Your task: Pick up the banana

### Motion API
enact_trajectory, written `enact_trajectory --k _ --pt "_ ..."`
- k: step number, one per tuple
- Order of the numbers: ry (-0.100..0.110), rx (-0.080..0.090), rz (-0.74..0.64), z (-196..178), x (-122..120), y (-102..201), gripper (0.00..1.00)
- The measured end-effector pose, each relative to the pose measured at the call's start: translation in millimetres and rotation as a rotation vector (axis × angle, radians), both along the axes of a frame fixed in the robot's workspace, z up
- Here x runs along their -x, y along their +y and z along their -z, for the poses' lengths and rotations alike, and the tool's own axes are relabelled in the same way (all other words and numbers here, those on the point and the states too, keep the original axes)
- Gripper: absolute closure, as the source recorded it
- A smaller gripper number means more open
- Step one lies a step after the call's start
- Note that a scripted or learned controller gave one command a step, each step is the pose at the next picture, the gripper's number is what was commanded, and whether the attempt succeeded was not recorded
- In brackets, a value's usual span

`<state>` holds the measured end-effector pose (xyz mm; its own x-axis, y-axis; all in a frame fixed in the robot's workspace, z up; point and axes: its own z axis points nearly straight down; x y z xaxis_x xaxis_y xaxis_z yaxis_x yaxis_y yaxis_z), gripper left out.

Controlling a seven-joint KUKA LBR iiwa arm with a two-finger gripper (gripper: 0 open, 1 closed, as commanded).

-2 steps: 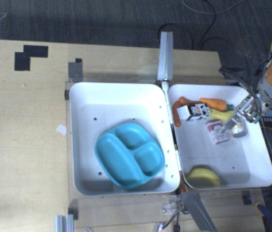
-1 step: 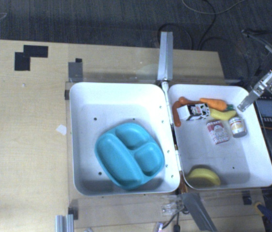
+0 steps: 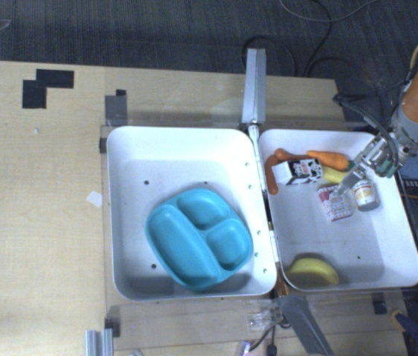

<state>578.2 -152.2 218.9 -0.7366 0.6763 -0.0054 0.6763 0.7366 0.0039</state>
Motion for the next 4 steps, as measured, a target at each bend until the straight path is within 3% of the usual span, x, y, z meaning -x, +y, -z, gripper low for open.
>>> enact_trajectory --k 1,2,3,4 --pt "-0.017 0.006 -0.04 114 -44 -40 0.0" --pt "-0.027 0.006 -0.041 100 -47 -39 1.0" --pt "0.001 -0.002 0.214 95 -14 51 1.0" --pt "-0.003 -0.002 0.413 -57 26 42 1.0"
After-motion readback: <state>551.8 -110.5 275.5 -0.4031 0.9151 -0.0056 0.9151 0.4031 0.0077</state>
